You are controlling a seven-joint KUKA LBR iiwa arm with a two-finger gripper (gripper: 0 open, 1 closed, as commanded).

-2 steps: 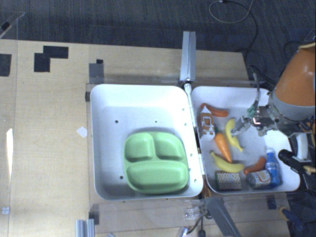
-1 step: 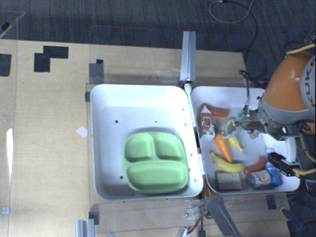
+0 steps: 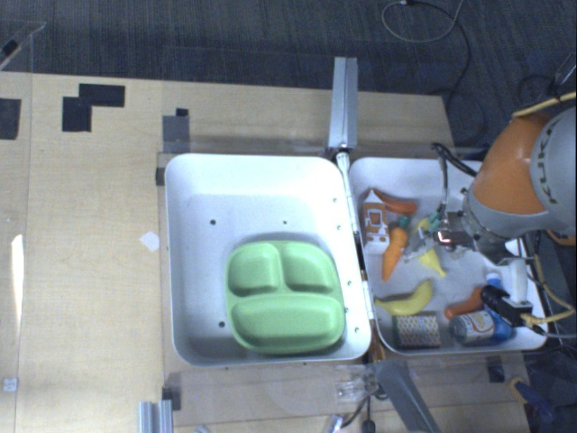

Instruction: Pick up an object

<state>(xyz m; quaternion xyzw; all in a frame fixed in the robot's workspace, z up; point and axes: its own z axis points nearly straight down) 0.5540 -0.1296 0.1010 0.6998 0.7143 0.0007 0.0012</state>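
- The pincer (image 3: 439,234) hangs low in the right bin (image 3: 410,171); whether it is spread, I cannot tell.
- The carrot (image 3: 394,251) lies just left of it, long axis near upright in view, tip toward the near rim.

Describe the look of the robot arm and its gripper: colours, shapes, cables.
The arm is bulky and rounded, a grey shell with a broad orange band above the wrist. The gripper at its end is a small dark metal assembly with a reddish spot on it. Thin dark cables loop by the wrist, and a yellowish cable runs over the orange band.
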